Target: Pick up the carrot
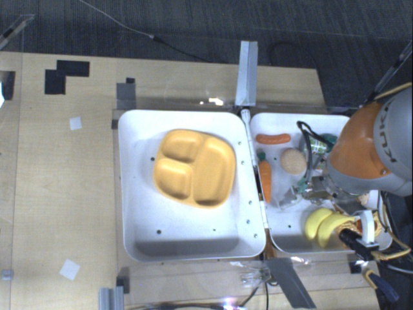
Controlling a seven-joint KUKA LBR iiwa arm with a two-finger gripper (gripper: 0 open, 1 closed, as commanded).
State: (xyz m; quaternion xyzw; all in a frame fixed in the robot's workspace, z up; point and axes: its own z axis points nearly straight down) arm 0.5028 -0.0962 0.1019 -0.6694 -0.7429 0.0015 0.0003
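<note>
Here the carrot (264, 181) lies lengthwise against the left wall of the right bin (287, 245), just beside the divider — an awkward place, since the wall leaves little room on that side. The gripper (303, 189) hangs low over the bin's middle, right of the carrot and apart from it; whether its fingers are wide or narrow I cannot tell (the wrist hides them). Counted: one carrot, one sausage (273, 138), one pale round thing (293, 161), one banana bunch (328, 226). In the left bin (139, 237) sits one yellow divided tray (193, 166).
</note>
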